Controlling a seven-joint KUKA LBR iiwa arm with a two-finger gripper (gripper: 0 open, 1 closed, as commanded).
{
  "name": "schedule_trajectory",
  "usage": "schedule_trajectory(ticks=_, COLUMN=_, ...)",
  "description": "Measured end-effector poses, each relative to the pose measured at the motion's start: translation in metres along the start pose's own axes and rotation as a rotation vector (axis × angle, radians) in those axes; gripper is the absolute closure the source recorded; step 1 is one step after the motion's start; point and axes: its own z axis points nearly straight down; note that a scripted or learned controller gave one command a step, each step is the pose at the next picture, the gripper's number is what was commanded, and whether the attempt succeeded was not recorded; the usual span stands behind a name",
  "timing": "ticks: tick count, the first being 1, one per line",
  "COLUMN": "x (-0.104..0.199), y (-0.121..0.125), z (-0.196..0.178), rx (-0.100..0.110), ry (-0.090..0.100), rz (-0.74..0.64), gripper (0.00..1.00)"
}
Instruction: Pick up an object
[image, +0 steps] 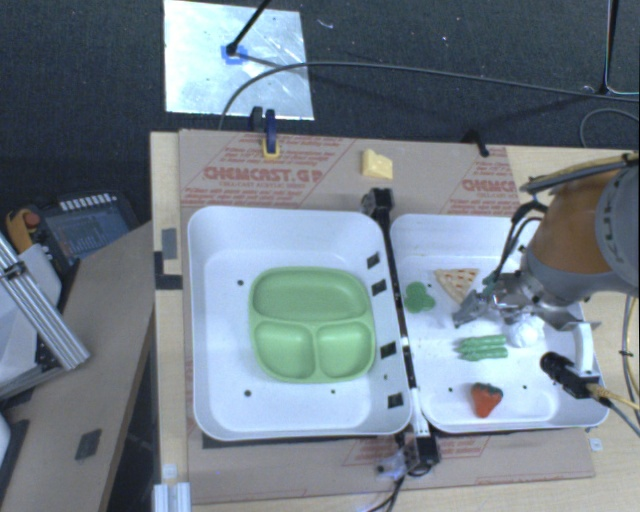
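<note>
My gripper (486, 303) is low inside the right bin (520, 420), with the grey arm and its orange band reaching in from the right. It sits just right of a pizza slice (455, 283) and just above a green bean pod (482, 347). A small white object (522, 333) lies beside the wrist, partly covered by it. A green broccoli piece (418, 296) rests near the bin's left wall. A red strawberry (486, 399) lies near the front wall. I see nothing lifted off the bin floor.
The left bin (215, 400) holds a green divided plate (308, 324). A black divider (390, 300) runs between the bins. A yellow block (377, 164) and a clamp (268, 135) sit on the cardboard behind them. A black part (563, 374) hangs over the right bin's front right.
</note>
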Motion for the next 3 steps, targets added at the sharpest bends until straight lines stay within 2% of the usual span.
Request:
schedule_trajectory(ticks=1, x=0.000, y=0.001, z=0.018, rx=-0.002, ry=-0.001, rz=0.001, gripper=0.00)
schedule_trajectory(ticks=2, x=0.000, y=0.001, z=0.006, rx=-0.005, ry=-0.002, rz=0.001, gripper=1.00)
schedule_trajectory(ticks=3, x=0.006, y=0.008, z=-0.041, rx=-0.008, ry=-0.002, rz=-0.003, gripper=1.00)
